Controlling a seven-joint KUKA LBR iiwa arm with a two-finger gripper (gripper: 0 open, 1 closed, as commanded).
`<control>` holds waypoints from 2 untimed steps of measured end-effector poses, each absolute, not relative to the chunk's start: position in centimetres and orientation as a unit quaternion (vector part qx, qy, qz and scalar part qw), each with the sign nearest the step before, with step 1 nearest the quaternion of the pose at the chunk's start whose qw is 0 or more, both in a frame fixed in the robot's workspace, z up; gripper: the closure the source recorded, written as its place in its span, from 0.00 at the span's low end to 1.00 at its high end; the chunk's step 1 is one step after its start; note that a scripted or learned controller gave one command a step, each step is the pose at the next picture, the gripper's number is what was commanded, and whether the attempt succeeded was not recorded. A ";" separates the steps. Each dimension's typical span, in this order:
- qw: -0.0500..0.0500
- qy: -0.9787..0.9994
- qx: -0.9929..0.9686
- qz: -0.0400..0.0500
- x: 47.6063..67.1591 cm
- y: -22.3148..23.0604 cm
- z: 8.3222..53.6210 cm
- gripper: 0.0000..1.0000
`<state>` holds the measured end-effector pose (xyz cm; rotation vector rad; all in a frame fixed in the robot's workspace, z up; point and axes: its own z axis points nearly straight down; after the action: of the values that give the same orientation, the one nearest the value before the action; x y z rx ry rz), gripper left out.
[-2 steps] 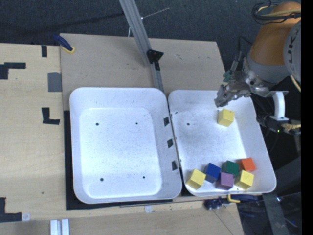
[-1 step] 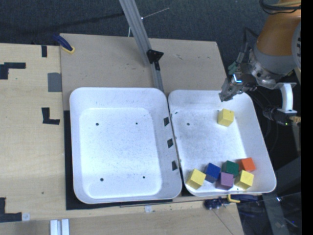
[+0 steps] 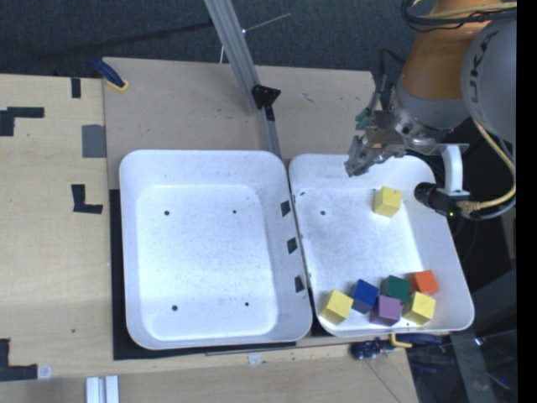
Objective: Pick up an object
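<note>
My gripper [image 3: 359,164] hangs over the far edge of the right bin [image 3: 352,242], pointing down and left. A yellow cube [image 3: 387,201] lies alone in that bin, just right of and nearer than the fingertips, apart from them. Along the bin's near edge sits a cluster of cubes: yellow [image 3: 337,306], blue [image 3: 365,295], purple [image 3: 389,308], green [image 3: 395,288], orange [image 3: 424,281] and another yellow [image 3: 421,307]. Nothing shows between the fingers.
The left bin [image 3: 201,242] stands beside the right one. A slanted metal rail [image 3: 239,49] with a black clamp [image 3: 265,96] crosses the bench behind the bins. The arm's orange band [image 3: 449,32] looms at the upper right.
</note>
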<state>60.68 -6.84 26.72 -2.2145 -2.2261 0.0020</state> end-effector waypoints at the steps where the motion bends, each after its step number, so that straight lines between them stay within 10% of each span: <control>1: 0.001 -0.709 -0.705 0.001 62.2 -1.7 24.9 1.00; 2: 0.001 -0.709 -0.705 0.001 62.8 3.3 23.6 1.00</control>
<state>62.82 3.28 23.61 -2.2126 -2.2264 0.0025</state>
